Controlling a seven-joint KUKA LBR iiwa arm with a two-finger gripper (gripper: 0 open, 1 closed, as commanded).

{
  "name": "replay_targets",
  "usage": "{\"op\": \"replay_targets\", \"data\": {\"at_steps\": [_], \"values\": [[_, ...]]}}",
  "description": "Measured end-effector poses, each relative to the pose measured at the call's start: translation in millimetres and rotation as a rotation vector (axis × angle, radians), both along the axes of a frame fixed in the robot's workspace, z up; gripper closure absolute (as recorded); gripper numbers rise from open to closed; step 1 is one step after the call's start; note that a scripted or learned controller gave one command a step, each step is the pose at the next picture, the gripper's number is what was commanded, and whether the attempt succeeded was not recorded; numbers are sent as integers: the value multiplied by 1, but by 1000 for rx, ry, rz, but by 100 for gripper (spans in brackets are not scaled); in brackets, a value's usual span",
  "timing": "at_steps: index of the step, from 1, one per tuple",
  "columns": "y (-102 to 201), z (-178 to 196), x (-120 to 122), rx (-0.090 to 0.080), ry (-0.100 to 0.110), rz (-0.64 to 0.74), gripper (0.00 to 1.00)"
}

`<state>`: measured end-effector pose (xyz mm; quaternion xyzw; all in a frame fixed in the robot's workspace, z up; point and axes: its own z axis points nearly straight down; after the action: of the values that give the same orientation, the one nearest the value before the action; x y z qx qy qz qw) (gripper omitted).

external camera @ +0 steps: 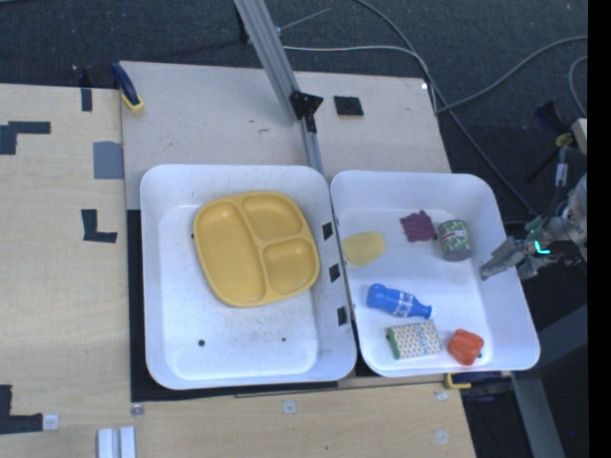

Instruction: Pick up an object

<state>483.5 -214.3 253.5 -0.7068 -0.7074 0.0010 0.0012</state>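
1. The jaws (498, 267) hang at the outer rim of the right bin (477, 187); whether they are apart or together cannot be told, and nothing shows between them.
2. Nearest the jaws, just inside the bin, lies a grey-green can (454, 239), with a purple scrap (417, 226) beyond it.
3. Further from the jaws across the bin sit a pale yellow piece (363, 248) and a blue bottle (397, 301).
4. Below the jaws, toward the bin's front, rest an orange object (465, 346) and a patterned packet (413, 340).
5. Far from the jaws, the left bin (172, 351) on the counter (57, 284) holds a yellow divided plate (256, 247).
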Motion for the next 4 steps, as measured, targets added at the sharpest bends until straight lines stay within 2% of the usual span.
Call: {"op": "replay_targets", "data": {"at_steps": [1, 3, 4], "values": [[0, 1, 0, 0, -2, 0, 0], [7, -89, 5, 1, 3, 0, 0], [7, -150, 10, 0, -2, -2, 0]]}}
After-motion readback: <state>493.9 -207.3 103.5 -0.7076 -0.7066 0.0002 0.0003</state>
